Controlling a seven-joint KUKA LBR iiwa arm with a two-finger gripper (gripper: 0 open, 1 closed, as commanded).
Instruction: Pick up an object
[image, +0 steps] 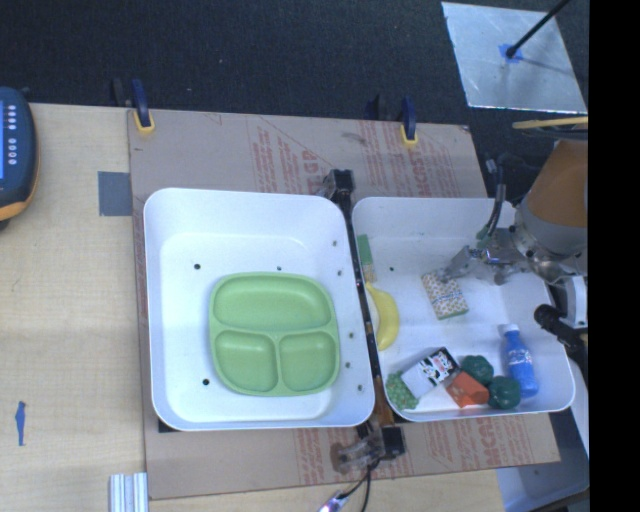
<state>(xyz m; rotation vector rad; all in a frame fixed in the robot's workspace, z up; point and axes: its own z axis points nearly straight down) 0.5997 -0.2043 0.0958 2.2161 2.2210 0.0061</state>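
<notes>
A: Where is the two-finger metal gripper (462, 264) seen?

B: It is seen low in the right shallow white bin (400, 215), its fingers spread, nothing held between them.

A: And the nearest object?

B: A small speckled beige square sponge (445, 296) is found just below the fingertips. A blue plastic bottle (518, 362) is seen farther right.

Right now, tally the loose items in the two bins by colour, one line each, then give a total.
Green: 4 – divided tray in the left bin; ball, ball, patterned piece in the right bin
Yellow: 1 – banana
Blue: 1 – bottle
Orange: 1 – block
Black and white: 1 – box
Speckled pale: 1 – sponge
Total: 9
</notes>
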